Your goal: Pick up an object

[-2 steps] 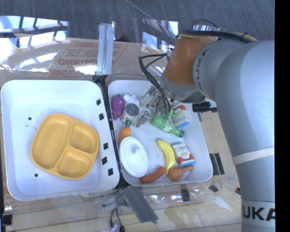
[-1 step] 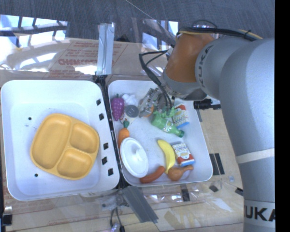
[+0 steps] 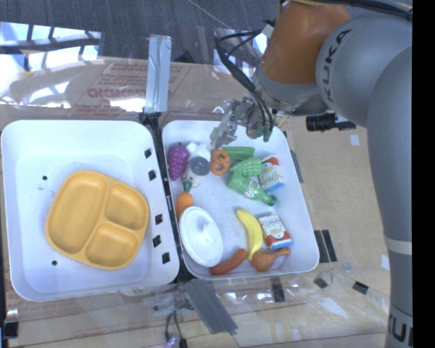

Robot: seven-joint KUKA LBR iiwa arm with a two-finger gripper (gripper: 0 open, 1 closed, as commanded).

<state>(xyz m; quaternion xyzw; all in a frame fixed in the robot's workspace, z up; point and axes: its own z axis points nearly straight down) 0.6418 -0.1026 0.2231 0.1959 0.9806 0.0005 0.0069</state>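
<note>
The grey arm with its orange band (image 3: 304,38) reaches in from three o'clock, and its metal two-finger tool (image 3: 241,125) hangs over the twelve o'clock edge of the right-hand shallow white bin (image 3: 301,216). The tool's fingers point down toward seven o'clock; they look slightly parted with nothing between them, though cables and glare make this hard to read, so I cannot tell its state for certain.

Just below the tool, at the bin's twelve o'clock end, lie a bunch of purple toy grapes (image 3: 177,160), a small grey round cap (image 3: 199,166), an orange ring-shaped pretzel toy (image 3: 219,162) and a dark green cucumber-like toy (image 3: 239,152). Toward three o'clock sit a knobbly light green plastic vegetable (image 3: 245,176) and a small printed carton (image 3: 272,175), touching each other. At the bin's centre a yellow plastic banana (image 3: 250,230) lies beside a white round lidded bowl (image 3: 201,235); an orange carrot toy (image 3: 184,203) is near the bowl at its eleven o'clock. A second printed packet (image 3: 273,230) and a reddish-brown sausage toy (image 3: 228,262) lie toward six o'clock.

The left white bin (image 3: 29,143) holds a yellow three-compartment plastic tray (image 3: 96,218). Both bins rest on a cardboard-covered worktop (image 3: 109,85).
</note>
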